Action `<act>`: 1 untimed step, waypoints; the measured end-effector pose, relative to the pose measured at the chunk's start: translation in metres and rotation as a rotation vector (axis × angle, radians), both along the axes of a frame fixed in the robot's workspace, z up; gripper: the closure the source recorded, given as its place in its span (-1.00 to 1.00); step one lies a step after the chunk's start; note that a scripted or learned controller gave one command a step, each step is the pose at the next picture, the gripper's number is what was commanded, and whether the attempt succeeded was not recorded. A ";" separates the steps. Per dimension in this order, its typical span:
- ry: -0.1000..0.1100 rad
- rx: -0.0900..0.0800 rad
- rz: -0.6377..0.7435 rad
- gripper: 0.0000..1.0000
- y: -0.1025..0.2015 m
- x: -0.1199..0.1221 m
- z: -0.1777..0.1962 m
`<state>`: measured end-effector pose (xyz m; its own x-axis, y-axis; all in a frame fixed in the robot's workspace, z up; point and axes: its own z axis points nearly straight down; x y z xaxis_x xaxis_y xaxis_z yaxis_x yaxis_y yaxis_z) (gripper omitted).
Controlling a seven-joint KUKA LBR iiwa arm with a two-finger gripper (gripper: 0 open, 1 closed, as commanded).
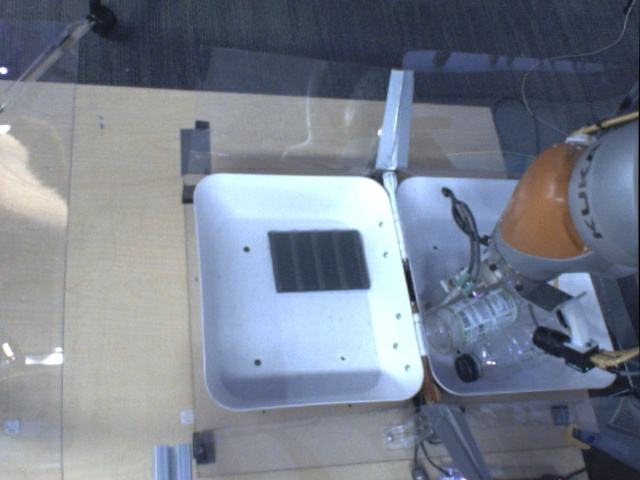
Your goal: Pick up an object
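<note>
Arm [560, 208] (orange band up) bends over right bin [430, 218], above clear bottle [478, 323].

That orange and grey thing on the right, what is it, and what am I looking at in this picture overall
It is a robot arm, grey with an orange band above its wrist, reaching in from the right. A single camera fixed above the bench looks down at a slant. On the wooden bench sit two shallow white bins side by side. The left bin has a dark ribbed rectangle on its floor. The arm reaches down into the right bin, where a clear plastic bottle with a dark cap lies on its side, with dark cables and a few small items I cannot identify nearby. The arm's gripper sits just above the bottle; I cannot tell whether it holds anything.
</note>
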<state>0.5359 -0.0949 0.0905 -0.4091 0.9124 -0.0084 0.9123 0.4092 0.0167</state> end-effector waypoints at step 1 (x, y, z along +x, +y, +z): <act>0.005 0.001 -0.105 -1.00 -0.003 0.047 -0.001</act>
<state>0.5825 -0.0978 0.0897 -0.3108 0.9504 -0.0054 0.9504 0.3109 0.0125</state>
